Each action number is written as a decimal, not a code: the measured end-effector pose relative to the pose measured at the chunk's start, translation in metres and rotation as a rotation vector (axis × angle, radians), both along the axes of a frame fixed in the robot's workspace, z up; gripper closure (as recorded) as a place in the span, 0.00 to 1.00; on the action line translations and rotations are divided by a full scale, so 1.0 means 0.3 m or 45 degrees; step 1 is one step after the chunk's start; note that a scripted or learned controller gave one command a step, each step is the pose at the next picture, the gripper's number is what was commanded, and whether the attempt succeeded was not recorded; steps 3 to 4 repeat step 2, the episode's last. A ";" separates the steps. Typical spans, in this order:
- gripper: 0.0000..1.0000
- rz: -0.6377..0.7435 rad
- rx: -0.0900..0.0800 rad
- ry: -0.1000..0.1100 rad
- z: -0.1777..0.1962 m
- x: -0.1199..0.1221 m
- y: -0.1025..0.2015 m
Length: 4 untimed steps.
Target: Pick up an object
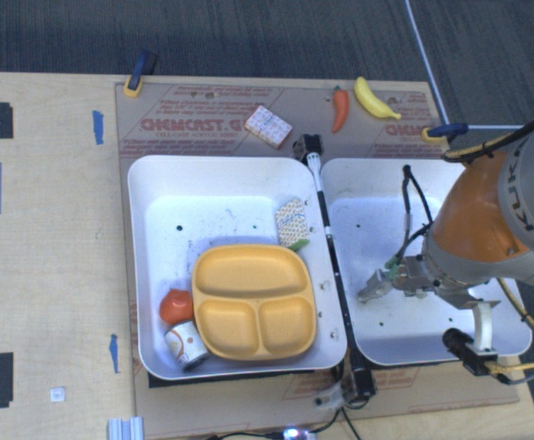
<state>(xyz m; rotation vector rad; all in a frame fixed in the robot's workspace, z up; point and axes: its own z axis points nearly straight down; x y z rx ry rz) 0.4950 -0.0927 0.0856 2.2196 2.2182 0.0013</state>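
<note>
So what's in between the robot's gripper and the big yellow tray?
In the camera view, bare white floor of the right bin and the two bins' touching rims lie between the gripper and the yellow tray.

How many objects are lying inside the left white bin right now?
4: a yellow compartment plate in the middle, an orange-red round toy and a small can at its left edge, a patterned packet above it. The plate may hide more.

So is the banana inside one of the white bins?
No, the banana lies on the brown board behind the bins, next to the red pepper, outside the right bin.
</note>
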 end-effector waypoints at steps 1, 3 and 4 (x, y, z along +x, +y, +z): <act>0.00 0.001 0.001 -0.001 0.001 0.158 -0.014; 0.00 0.003 0.002 0.000 0.000 0.305 -0.054; 0.00 0.003 0.002 0.000 0.000 0.305 -0.054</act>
